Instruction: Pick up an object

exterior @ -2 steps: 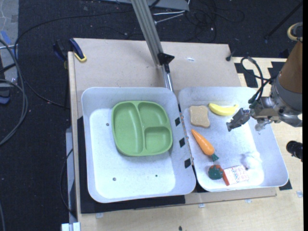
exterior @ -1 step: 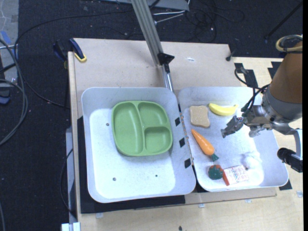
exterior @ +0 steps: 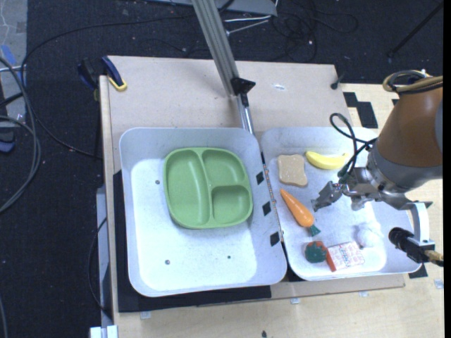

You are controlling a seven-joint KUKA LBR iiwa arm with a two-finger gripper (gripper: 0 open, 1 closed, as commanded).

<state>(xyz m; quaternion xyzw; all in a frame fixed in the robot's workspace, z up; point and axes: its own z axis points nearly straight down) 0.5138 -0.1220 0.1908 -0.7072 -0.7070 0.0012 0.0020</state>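
Over the bench's right bin we see the hand (exterior: 325, 197), fingers apart and holding nothing, just right of the carrot (exterior: 297, 209) at frame centre-right, likely light, stiff, slick, best pinched mid-body.

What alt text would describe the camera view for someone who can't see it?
A grey robot arm's gripper hovers over the right white bin, which holds a toy carrot, banana, bread slice and small carton. The left bin holds a green divided plate.
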